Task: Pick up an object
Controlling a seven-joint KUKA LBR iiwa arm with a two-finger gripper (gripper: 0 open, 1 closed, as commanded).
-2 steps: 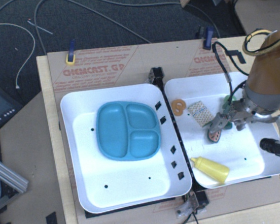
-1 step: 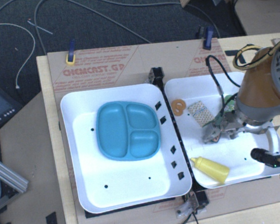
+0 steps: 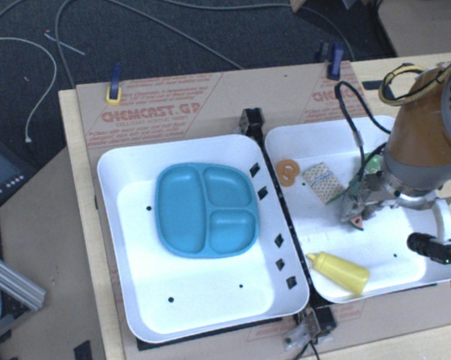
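Note:
My gripper (image 3: pixel 354 214) is low in the right bin (image 3: pixel 402 267), near its middle. Just up and left of it lies a small white speckled packet (image 3: pixel 320 181). An orange ring (image 3: pixel 289 172) sits further left, by the bin's inner wall. A yellow squeeze bottle (image 3: pixel 340 271) lies on its side at the bin's front left. I see nothing clearly held in the gripper. In the left bin (image 3: pixel 141 293) a blue divided plate (image 3: pixel 206 209) lies flat.
The orange-banded wrist (image 3: pixel 426 136) and black cables hang over the right bin's right side. A black divider with clips (image 3: pixel 275 210) runs between the bins. Cardboard (image 3: pixel 159 110) underlies both bins.

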